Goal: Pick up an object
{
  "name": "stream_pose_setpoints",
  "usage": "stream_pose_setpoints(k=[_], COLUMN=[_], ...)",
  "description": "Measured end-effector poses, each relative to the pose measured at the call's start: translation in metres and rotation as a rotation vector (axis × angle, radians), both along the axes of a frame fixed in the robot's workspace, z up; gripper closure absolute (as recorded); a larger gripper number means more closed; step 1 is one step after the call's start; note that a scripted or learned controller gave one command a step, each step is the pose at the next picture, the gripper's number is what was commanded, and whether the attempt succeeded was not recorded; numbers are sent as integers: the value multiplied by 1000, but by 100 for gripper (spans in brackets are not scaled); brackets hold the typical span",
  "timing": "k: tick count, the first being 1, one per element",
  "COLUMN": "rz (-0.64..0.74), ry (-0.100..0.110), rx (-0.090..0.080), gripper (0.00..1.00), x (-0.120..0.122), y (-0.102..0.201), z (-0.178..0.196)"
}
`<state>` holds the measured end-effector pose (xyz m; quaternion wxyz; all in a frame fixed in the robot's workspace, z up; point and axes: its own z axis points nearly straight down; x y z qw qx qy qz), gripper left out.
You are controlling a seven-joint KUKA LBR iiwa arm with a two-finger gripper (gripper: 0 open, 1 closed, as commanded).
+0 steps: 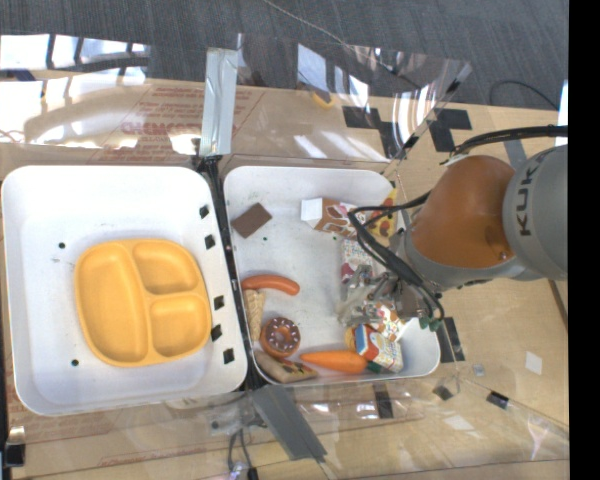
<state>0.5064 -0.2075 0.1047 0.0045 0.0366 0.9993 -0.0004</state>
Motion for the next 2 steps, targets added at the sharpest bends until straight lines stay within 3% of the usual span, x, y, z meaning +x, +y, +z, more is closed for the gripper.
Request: stream_pose_setpoints(k=[1, 2], rz=[-199, -199], ry=[5, 6], rx=[1, 1], gripper=[100, 0], x=[49, 49], y=[-3, -3], z=[54, 54])
